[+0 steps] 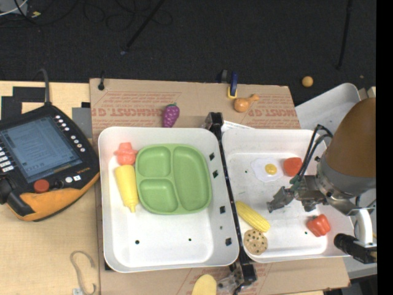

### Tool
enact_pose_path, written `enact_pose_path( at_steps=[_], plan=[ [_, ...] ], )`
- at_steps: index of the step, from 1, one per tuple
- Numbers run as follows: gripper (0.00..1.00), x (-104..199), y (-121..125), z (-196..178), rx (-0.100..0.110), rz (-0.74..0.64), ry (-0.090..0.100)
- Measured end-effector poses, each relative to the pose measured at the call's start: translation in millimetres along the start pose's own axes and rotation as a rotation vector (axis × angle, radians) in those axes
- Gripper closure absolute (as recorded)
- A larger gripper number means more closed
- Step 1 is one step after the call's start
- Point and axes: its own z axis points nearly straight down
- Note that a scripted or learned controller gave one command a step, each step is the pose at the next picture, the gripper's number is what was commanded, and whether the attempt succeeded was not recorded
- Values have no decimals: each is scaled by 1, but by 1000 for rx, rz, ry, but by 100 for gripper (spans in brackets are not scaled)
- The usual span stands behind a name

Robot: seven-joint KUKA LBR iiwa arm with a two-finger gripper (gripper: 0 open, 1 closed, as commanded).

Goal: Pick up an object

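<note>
The right bin [288,141] holds a fried egg [267,169], an orange-red tomato [292,165], a yellow corn cob [253,217], a round cookie [255,241] and a red pepper [319,225]. My gripper [280,200] hangs low over the middle of this bin. It is below the egg, right of the corn and left of the pepper. I see nothing held in it. The arm's orange band [359,140] covers the bin's right side.
The left bin [159,251] holds a green divided plate [172,178], a yellow bottle [126,186] and a pink-orange toy [125,153]. Purple grapes [171,114], an orange gourd [244,103] and a lemon [204,284] lie outside the bins. A teach pendant [40,158] sits at far left.
</note>
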Motion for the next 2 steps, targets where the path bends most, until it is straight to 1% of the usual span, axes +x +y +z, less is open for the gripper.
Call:
enact_pose_path(
  at_steps=[1,2],
  plan=[
    [0,0,3,-5,-12,-1,-2],
    [0,-1,4,39,-6,-4,0]
  ],
)
